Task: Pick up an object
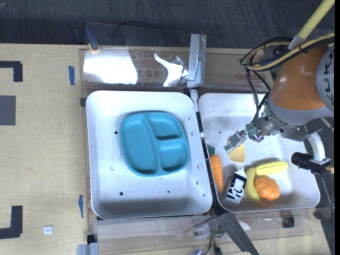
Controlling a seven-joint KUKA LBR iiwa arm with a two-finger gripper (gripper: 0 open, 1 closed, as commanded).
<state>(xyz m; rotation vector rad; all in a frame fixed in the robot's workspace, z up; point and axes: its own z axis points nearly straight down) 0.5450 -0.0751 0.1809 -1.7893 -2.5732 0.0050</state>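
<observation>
The right bin [223, 110] holds several items along its front. An orange carrot [217, 172] lies by the left wall. A pale yellow wedge [238, 154] sits just right of it. A black and white box [236, 187], a yellow banana-like piece [271, 169] and an orange fruit [266, 188] crowd the front right. My gripper [237, 140] reaches in from the right and hangs just above the yellow wedge. I cannot see anything held in it.
The left bin [101, 158] carries a blue divided plate [155, 142]. The grey arm with its orange band [300, 84] and looping cables [265, 54] covers the right bin's far right corner. A low ridge [197, 126] separates the two bins.
</observation>
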